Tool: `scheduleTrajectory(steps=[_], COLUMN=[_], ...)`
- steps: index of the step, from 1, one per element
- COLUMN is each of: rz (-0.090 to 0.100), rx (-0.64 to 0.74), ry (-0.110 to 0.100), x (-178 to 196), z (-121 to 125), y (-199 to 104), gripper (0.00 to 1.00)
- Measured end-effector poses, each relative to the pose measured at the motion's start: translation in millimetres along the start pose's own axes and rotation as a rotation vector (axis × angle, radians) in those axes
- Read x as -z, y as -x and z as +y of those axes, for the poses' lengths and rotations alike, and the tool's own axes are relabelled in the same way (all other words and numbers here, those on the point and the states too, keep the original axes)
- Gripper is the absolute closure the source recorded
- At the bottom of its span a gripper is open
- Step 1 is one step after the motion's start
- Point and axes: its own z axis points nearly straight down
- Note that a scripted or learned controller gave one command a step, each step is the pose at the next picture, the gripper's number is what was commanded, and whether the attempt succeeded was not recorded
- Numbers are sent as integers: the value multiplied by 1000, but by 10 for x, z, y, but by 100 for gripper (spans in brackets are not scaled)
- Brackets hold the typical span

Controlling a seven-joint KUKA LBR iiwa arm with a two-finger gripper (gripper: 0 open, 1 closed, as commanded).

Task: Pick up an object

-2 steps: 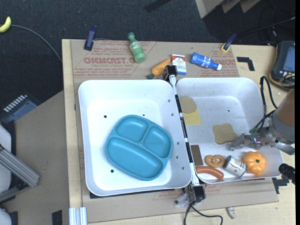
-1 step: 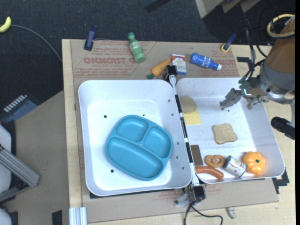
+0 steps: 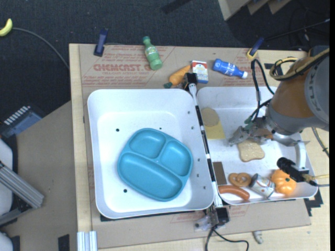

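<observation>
Two white bins sit side by side on the bench. Left bin (image 3: 104, 119): holds a blue divided plate (image 3: 155, 163), lying flat near the centre. Right bin (image 3: 230, 94): holds a scatter of toy food. Round tan cookie (image 3: 210, 117) and a yellow slice (image 3: 215, 132) lie by the left wall; toast slice (image 3: 251, 150) sits mid-bin; pretzel (image 3: 240, 179), hot dog (image 3: 234, 192) and a small pumpkin (image 3: 283, 182) lie along the near edge.

Arm reaches in from the right, orange band above the wrist. Gripper (image 3: 246, 134) is low in the right bin, just above the toast slice in the frame, fingers splayed apart to left and right. Nothing is seen between them. Whether the tips touch the toast cannot be told.

Outside the bins, on the board behind: green bottle (image 3: 153, 53), blue bottle (image 3: 229, 68), small carton (image 3: 199, 71), carrot (image 3: 179, 75) near the bins' shared corner.
</observation>
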Motion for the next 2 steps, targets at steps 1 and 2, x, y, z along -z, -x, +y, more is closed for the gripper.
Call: scheduleTrajectory(steps=[1, 2], rz=[-5, -4], rx=[-1, -1], ry=[6, 5], x=[110, 107], z=[13, 11], y=[15, 13], gripper=[100, 0])
